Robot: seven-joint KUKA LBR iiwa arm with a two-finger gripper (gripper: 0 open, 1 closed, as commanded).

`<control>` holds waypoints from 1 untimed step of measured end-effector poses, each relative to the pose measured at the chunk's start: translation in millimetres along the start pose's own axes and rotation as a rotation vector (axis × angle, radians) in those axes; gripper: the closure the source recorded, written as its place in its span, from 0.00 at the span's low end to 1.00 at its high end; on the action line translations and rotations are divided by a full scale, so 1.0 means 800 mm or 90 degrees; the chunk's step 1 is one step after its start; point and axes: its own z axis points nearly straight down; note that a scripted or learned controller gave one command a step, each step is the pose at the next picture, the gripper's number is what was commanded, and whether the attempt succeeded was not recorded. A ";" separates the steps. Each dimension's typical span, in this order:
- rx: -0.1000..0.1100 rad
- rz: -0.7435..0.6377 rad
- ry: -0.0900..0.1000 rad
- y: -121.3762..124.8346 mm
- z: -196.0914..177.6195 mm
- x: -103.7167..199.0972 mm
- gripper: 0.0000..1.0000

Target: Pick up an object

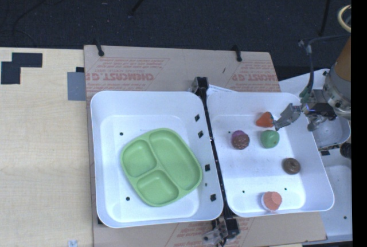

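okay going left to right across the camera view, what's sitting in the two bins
Green divided plate → purple ball → pink-orange round piece → brown round piece. The orange piece and green ball overlap the pink-orange one in left-right order.

**Even light, soft picture**

Bright, flat light falls from overhead on the counter (40, 142). The two white bins (106, 125) below and left of my jaws glare nearly blank, with faint shadows along their walls. The green plate (160, 167) casts a thin shadow. The floor far above my jaws lies dark. The whole frame is slightly soft and grainy; my own arm (344, 68) blurs at the edge.
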 end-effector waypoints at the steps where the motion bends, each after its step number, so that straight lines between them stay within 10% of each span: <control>1: -0.007 -0.001 -0.002 0.002 -0.007 0.000 0.00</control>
